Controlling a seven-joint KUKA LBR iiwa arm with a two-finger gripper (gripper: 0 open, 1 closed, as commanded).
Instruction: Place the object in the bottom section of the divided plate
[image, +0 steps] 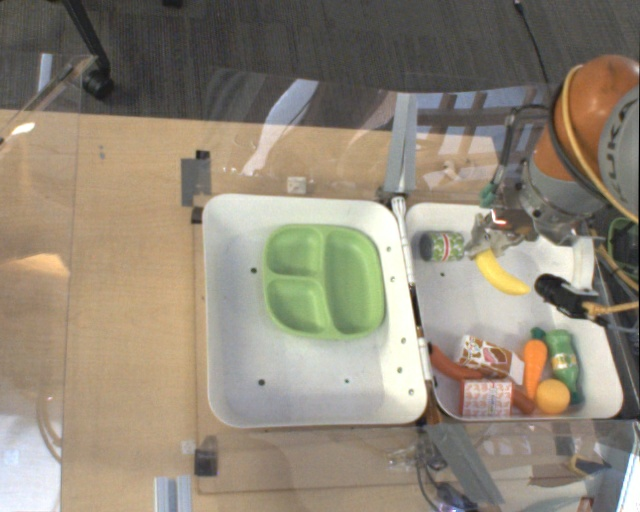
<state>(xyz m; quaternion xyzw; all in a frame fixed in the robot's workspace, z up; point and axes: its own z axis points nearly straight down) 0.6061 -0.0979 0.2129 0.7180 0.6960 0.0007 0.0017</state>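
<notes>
Banana (501, 274) lies beneath the arm's lowered gripper (487, 228), seemingly touching it

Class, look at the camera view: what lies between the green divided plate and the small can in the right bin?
In the camera view, the divided plate and the can are separated by bare left-bin floor and the two bins' adjoining rims; no object lies there.

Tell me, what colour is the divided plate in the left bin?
The plate is light green all over, seen best in the camera view from above.
</notes>
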